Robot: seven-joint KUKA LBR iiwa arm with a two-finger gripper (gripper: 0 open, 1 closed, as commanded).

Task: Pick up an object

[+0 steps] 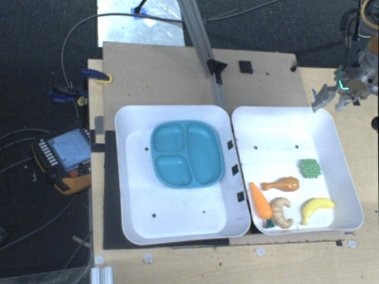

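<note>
Grey gripper [333, 98] is hovering with fingers spread and holding nothing, beyond the right bin [278, 129]; next it is needing to descend toward the banana [317, 208].

- Setting: robotics lab, test-bench type.
- Worktop [177, 70]: bare brown board, screw holes, black mounts; spring clamps [95, 76] on its left edge.
- Floor: dark carpet [35, 40], loose black cables [77, 34] trailing across it.
- Handheld control pendant [65, 158], orange-edged, with screen, lying left of worktop.
- 2 white bins [177, 229]; toy food in the right one.
- Metal pole [198, 28], slanted, above worktop.
</note>
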